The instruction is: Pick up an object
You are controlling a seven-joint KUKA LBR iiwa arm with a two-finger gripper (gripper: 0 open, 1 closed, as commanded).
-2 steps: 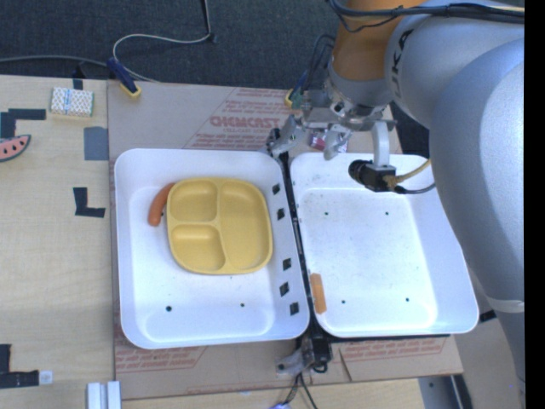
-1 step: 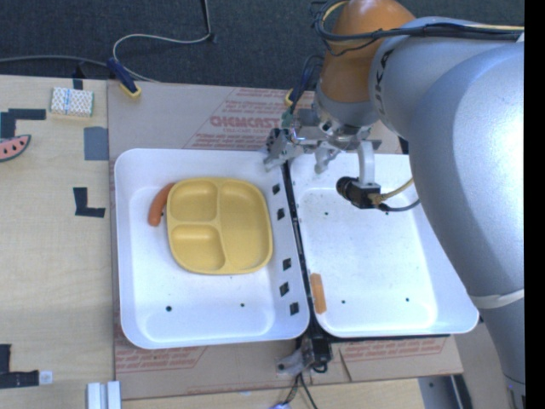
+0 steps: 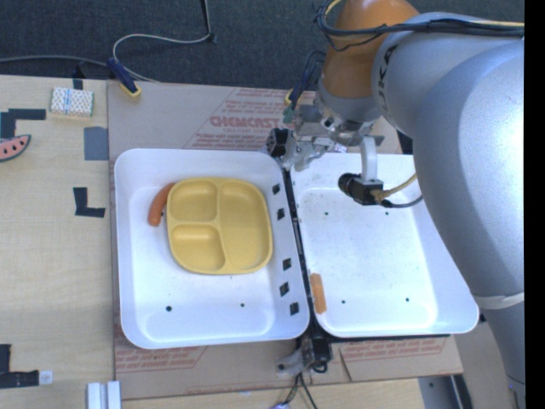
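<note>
On a cardboard-covered bench (image 3: 230,126) with two white bins, we cannot tell our gripper's (image 3: 294,147) state; reaching the carrot (image 3: 317,291) beside the right bin's (image 3: 443,313) near-left wall risks collision.

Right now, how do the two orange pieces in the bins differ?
The left bin's orange piece lies against the yellow divided plate; the right bin's orange piece lies against that bin's left wall, touching no plate. The left one sits farther back, the right one nearer the front. Both are small, elongated and orange.
</note>
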